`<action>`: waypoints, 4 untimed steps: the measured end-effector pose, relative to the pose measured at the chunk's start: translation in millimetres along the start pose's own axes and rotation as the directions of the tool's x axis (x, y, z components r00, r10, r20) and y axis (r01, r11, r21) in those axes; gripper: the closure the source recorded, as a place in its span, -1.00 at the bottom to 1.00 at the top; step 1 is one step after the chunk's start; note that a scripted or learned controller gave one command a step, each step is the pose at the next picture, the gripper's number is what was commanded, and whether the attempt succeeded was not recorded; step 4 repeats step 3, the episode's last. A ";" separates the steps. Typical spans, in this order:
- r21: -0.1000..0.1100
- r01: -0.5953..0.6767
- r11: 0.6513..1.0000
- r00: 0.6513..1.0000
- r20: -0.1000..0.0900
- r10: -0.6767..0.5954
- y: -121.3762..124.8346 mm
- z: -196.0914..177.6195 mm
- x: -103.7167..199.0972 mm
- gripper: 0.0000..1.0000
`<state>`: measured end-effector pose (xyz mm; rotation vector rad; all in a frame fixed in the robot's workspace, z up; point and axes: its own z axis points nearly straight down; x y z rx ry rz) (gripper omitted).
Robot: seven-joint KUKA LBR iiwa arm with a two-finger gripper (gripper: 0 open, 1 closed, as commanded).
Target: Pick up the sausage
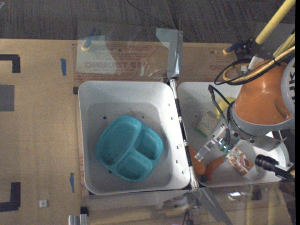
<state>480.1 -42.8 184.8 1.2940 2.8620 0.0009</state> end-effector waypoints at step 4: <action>-0.001 0.429 0.904 0.904 0.003 -0.429 -31.7 88.1 -35.7 -1.00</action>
